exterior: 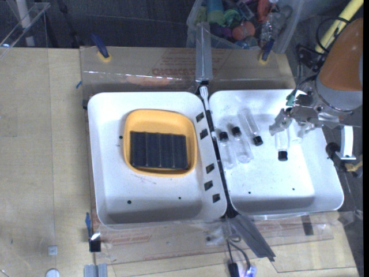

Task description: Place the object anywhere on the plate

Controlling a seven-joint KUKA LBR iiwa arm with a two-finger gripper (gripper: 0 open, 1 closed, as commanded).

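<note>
A yellow plate [130, 126] lies in the left bin [109, 183], with a dark ridged block [159, 150] lying flat on it. Several clear vials with black caps lie in the right bin [277, 189]: one [223, 140] next to the divider, one [239, 140] beside it, and one [252, 127] further right. Another black-capped vial [282, 150] sits just below my gripper [293, 126], which hovers over the right bin's far right part. Whether that vial touches the gripper is unclear.
A divider with black tabs [207, 149] separates the two bins. Behind the bins stands a clear tub of coloured toys [242, 7]. Blue clamps [102, 52] hold the back board. The arm's orange band [346, 56] rises at the right edge.
</note>
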